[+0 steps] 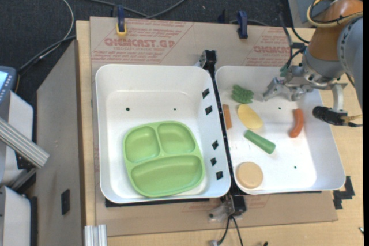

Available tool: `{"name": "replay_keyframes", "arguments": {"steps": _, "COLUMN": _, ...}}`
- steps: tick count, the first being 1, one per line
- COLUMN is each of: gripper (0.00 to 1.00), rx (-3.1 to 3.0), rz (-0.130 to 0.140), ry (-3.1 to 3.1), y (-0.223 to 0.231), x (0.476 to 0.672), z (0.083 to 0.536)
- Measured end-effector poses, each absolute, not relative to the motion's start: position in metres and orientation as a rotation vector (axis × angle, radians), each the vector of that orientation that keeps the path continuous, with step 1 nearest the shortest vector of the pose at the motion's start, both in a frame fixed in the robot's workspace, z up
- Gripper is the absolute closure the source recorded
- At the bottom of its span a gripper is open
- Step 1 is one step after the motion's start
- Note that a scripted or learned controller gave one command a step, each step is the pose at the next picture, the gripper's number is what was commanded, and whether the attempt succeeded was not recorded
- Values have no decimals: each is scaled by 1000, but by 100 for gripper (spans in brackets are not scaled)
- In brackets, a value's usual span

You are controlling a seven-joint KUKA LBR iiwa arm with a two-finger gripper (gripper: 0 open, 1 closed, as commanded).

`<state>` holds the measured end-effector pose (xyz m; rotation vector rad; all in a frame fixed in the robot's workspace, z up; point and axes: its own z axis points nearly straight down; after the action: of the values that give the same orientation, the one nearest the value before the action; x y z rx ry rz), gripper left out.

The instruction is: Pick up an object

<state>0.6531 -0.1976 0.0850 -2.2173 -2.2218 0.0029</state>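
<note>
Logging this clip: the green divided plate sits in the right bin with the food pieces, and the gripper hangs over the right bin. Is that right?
Not quite. The camera view shows the green divided plate in the left bin, apart from the food pieces. The gripper does hang over the right bin.

A: What's the count?
B: Two white bins (109, 124). One green divided plate (164, 157) in the left.
A: And the right?
B: Two green pieces (243, 94), one yellow piece (250, 117), one tan round piece (249, 175), two orange sticks (296, 123).
</note>
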Motion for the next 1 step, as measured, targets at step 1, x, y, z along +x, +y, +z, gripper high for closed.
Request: {"name": "replay_keyframes", "arguments": {"steps": 1, "gripper": 100, "rx": -2218, "rz": 0, "ry": -2226, "y": -198, "x": 655, "z": 98}}
